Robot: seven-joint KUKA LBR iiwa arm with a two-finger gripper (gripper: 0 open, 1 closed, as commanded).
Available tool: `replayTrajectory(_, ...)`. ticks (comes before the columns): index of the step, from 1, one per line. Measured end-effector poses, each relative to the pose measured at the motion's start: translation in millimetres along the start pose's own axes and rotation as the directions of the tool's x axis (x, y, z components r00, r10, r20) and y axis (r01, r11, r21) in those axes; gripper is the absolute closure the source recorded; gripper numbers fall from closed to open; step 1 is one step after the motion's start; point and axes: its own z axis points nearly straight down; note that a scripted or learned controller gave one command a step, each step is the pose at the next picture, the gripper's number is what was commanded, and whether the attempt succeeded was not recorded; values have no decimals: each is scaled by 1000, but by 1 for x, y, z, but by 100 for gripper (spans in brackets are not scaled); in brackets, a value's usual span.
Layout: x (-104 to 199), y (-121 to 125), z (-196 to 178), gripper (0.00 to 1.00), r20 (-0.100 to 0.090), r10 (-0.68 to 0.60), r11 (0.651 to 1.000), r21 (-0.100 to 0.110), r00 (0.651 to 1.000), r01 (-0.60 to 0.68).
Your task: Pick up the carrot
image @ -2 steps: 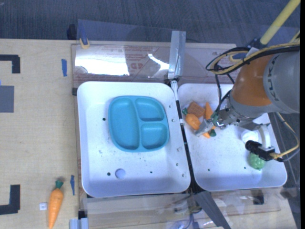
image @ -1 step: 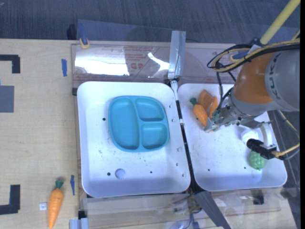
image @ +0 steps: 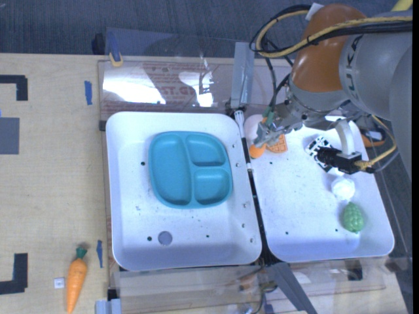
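Lying outside both bins, the carrot (image: 76, 279) sits far from the claw (image: 266, 133), whose grip state cannot be told.

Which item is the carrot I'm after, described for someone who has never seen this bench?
Start at the left white bin holding the blue divided plate, then go past its lower left corner onto the bare wooden bench. The carrot lies there outside both bins: a small orange cone with a green leafy top, well away from the gripper over the right bin.
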Motion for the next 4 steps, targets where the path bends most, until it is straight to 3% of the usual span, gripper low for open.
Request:
replayTrajectory(1, 5, -11, 6, 100, 23, -475, 880, -8, 880, 475)
replayTrajectory(2, -89, -51, -20, 100, 12, -622, 783, -1, 783, 622)
replayTrajectory(3, -65, -63, -39, 100, 6, -727, 687, 0, 687, 727)
replayTrajectory(4, -65, -64, -38, 0, 5, -727, 687, 0, 687, 727)
